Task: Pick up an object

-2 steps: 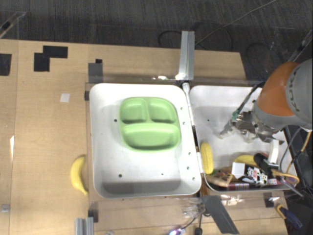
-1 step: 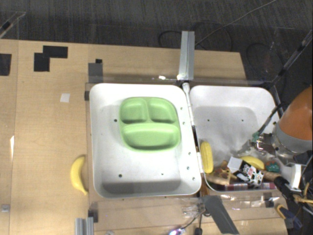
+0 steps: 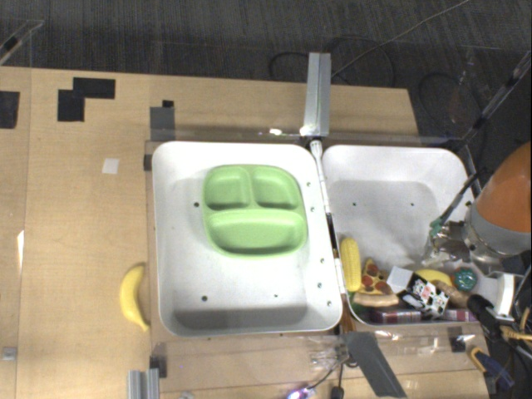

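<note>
Hovering gripper over right bin nr toys, grip state unclear.

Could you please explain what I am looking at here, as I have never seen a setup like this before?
This is one picture from a camera fixed above a wooden bench, looking down at a slant. The grey and orange shape at the right edge is a robot arm reaching in; its job is to pick something up. Its gripper hangs over the right bin, though I cannot tell whether its fingers are open or holding anything.

Two shallow white bins sit side by side. The left bin holds a green divided plate. The right bin has a pile of small items along its near edge, including a toy corn cob and a yellow piece. A toy banana lies on the bench, outside the left bin.
</note>
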`<state>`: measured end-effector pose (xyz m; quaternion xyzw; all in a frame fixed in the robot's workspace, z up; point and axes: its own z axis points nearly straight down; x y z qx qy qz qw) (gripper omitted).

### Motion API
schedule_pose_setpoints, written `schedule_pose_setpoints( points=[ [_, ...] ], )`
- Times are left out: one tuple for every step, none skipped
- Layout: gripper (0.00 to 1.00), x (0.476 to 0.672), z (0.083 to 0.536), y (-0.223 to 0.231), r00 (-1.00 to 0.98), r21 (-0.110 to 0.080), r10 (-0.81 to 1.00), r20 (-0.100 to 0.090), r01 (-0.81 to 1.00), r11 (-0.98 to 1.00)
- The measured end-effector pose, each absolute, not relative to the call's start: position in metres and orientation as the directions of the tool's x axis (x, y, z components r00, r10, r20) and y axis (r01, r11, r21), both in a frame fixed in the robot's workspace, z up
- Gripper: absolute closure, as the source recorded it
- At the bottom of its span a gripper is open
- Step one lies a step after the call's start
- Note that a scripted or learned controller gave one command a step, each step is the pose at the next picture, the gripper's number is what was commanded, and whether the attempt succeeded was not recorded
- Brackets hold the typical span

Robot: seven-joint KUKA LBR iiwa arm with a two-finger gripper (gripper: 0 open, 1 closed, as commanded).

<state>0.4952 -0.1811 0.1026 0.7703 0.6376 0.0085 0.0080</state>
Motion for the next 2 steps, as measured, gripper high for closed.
schedule_pose_setpoints(
  points=[
    [1.0,0.4958,0.2191,-0.1103,0.036,0.007,0.999,0.0,0.999,-0.036],
    [0.0,0.4956,0.2187,-0.1105,0.037,0.006,0.999,0.0,0.999,-0.037]
  ],
)
